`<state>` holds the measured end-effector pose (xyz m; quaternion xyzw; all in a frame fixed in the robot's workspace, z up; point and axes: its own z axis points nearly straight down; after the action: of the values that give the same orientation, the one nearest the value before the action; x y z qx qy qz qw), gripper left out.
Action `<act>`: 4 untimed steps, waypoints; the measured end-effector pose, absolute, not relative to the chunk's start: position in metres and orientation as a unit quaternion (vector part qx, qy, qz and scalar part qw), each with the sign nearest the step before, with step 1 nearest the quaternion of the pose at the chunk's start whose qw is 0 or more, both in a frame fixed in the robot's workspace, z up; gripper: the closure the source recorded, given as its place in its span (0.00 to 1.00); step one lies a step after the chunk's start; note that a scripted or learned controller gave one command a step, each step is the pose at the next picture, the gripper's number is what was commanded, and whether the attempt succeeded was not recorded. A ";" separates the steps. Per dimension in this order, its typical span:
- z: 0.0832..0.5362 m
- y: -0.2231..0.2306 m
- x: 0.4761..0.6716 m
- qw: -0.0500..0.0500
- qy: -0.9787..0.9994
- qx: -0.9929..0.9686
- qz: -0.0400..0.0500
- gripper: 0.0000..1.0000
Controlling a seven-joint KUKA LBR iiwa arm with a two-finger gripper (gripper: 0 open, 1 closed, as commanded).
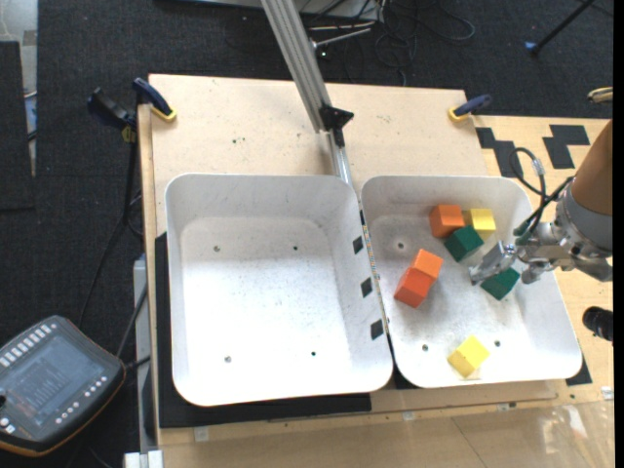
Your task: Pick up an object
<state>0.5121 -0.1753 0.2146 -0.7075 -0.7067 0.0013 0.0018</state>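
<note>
The claw point(497, 266), its state impossible to tell, sits at the green block point(501, 284) in the right bin point(565, 334), a light, rigid cube best gripped across flat opposite faces.

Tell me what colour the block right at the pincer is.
Dark green block, at the pincer, seen in the camera view.

This is a robotics lab or test cell. A plywood bench point(253, 125) bearing two shallow white bins point(263, 286) stands on dark carpet, with blue-and-yellow clamps point(151, 97) gripping its far corners. An aluminium mast point(292, 42) rises from the bench's far edge, and loose cables point(409, 27) trail over the floor behind it. A grey teach pendant point(54, 383) with a screen lies at lower left. Black fiducial-style markings point(531, 149) cover the board at right.
</note>
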 end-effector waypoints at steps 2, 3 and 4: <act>0.099 -0.177 0.516 0.002 -0.707 -0.707 0.001 0.00; 0.112 -0.177 0.517 -0.001 -0.707 -0.707 0.000 1.00; 0.165 -0.187 0.525 -0.003 -0.708 -0.707 -0.001 1.00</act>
<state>0.5245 -0.1867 0.1649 -0.7065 -0.7077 -0.0012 -0.0032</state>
